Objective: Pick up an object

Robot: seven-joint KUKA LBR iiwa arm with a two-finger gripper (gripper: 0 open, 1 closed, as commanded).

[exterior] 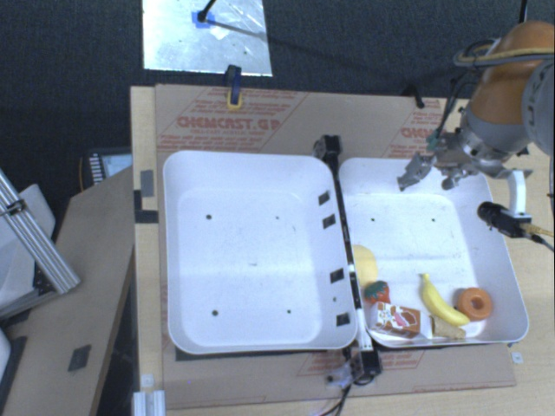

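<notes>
Several small objects lie in the front part of the right bin [434, 224]: a yellow banana [436, 299], an orange ring [474, 302], a red and white packet [397, 319], a small red piece [375, 291] and a pale yellow fruit [364, 263] against the left wall. My gripper [431, 175] hangs over the far edge of the right bin, well behind the objects. Its two grey fingers stand apart, open, with nothing between them.
The left bin [251, 250] sits beside the right one, joined along a black clipped divider [340, 232]. Both rest on a cardboard sheet [286, 115]. A black fitting [499, 217] on a white bracket juts over the right bin's right rim.
</notes>
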